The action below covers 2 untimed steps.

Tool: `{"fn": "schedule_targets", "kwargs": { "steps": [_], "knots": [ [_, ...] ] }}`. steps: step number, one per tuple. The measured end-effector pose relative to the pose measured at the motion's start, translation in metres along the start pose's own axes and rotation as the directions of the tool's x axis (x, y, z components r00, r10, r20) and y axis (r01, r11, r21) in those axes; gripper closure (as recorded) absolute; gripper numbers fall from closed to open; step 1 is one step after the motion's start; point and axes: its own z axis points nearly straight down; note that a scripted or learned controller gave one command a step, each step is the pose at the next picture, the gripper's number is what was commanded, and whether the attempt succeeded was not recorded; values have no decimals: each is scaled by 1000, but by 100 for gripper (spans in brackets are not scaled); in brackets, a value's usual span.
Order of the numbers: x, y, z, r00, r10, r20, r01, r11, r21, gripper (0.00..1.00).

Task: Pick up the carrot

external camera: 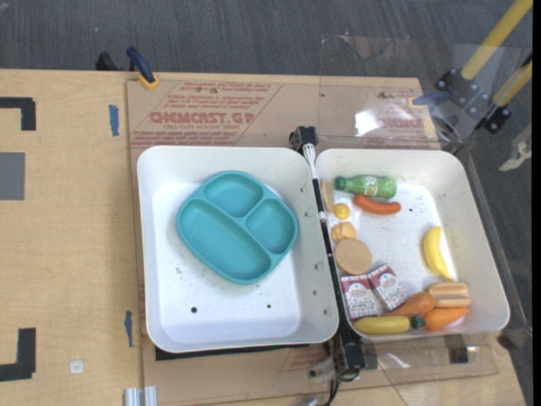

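A teal divided plate (237, 225) sits in the left bin (161, 311). Right of it, in the right bin (482, 218), the carrot (445, 317) lies at the near right corner, just below a hot dog (449, 293).

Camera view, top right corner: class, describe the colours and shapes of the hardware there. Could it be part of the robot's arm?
A straight yellow bar slants down into a dark grey, angular bracket that looks like a clamp. A second, shorter yellow piece lies beside it. Whether this belongs to the arm cannot be told.
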Motion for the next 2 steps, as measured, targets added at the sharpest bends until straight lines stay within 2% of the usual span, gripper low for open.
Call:
{"fn": "schedule_targets", "kwargs": {
  "steps": [1, 2],
  "knots": [
    [29, 21, 295, 960, -279, -4, 279, 960, -7, 0],
    [-21, 77, 128, 978, -207, 0, 207, 978, -2, 0]
  ]
}}
